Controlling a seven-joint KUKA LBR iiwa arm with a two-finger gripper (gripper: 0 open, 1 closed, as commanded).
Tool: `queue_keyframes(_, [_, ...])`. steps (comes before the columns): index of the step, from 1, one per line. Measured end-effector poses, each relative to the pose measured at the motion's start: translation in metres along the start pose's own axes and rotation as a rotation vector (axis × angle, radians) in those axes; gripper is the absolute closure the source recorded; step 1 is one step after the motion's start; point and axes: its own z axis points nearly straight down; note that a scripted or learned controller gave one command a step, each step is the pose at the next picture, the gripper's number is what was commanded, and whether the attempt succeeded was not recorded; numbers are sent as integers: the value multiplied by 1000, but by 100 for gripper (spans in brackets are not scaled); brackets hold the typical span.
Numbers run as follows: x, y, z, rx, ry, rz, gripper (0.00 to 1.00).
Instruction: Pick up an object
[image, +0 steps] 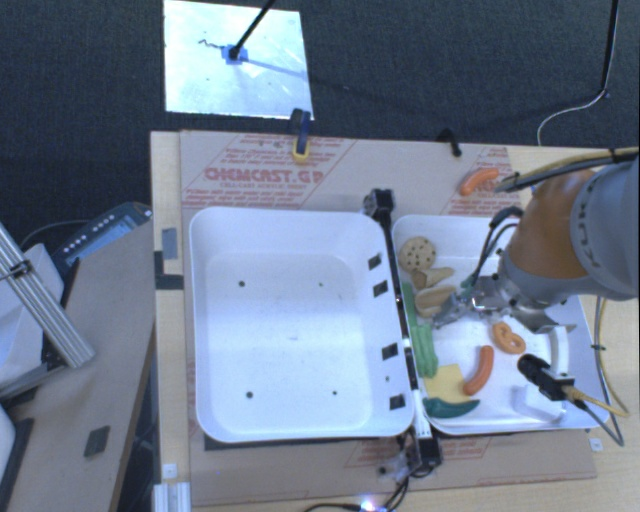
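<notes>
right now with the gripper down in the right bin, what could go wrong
1. Items crowd the gripper: tan piece, pretzel, green bean. It may catch two or nudge them away.
2. The tan piece lies near the right bin wall, so a finger could hit it.

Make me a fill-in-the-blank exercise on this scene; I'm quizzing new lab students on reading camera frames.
1. The round speckled cookie lies in the ___ white bin.
2. The long green bean pod lies along that bin's ___ wall.
3. The orange sausage lies beside a ___ cheese wedge.

Missing words: right; left; yellow
</notes>
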Motion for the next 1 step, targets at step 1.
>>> queue_keyframes(1, [28, 66, -1, -2, -1, 1, 0])
